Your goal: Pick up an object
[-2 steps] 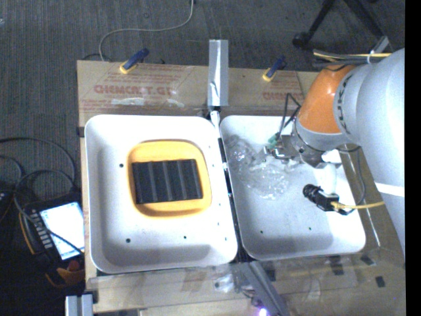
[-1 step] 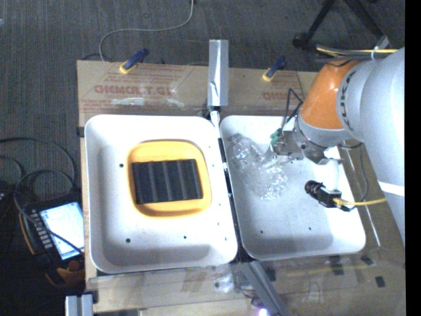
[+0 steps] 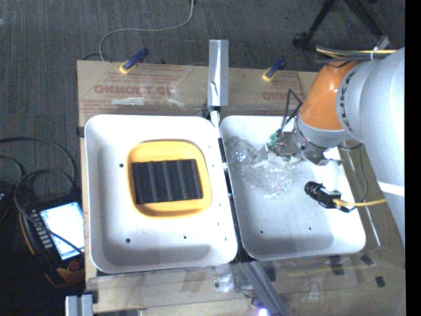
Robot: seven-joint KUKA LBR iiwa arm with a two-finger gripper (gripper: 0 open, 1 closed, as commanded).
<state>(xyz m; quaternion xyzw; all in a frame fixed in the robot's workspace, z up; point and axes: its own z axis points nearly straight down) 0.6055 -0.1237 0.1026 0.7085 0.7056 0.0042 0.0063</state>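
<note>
In the right bin (image 3: 299, 237), a crumpled clear plastic wrapper (image 3: 262, 168) lies toward the back left. My gripper (image 3: 281, 145) hangs low over that bin's back, at the wrapper's upper right edge, under the orange band of the arm. The wrist hides its tip, and I cannot tell whether it touches the wrapper. A yellow-rimmed tray with a black ribbed centre (image 3: 168, 178) lies flat in the middle of the left bin (image 3: 105, 242), far from the gripper.
A black plug on a yellow cable (image 3: 321, 193) hangs over the right bin's right side. The grey arm body (image 3: 385, 117) covers the right bin's back right corner. A metal post (image 3: 218, 71) stands behind the bins' shared wall, with blue clamps (image 3: 133, 59) on the backboard.
</note>
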